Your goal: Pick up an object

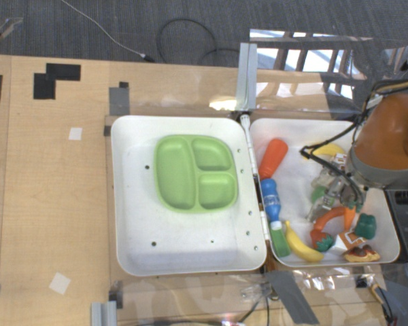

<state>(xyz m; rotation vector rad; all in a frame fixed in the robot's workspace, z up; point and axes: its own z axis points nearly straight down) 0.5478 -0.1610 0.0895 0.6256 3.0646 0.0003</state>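
pale wooden bench top (47,202) is lying under you, with dark grey carpet beyond it at the top. two shallow white bins are sitting side by side: the left white bin (132,250) is holding a light green divided plastic plate (194,174), and the right white bin (296,131) is holding the clutter. you are looking at the grey arm with its orange band (387,136) reaching in from the right and bending down over the middle of the right bin, wrist pointing down and to the left. the two-finger gripper (328,197) is hanging low among the objects; you cannot tell how it is set. just below it an orange curved plastic piece (330,221) is lying, with a dark green round toy (365,225) beside it. along the bin's left wall an orange carrot-shaped toy (273,157), a blue plastic bottle (269,199) and a yellow banana toy (300,244) are lying in a line.
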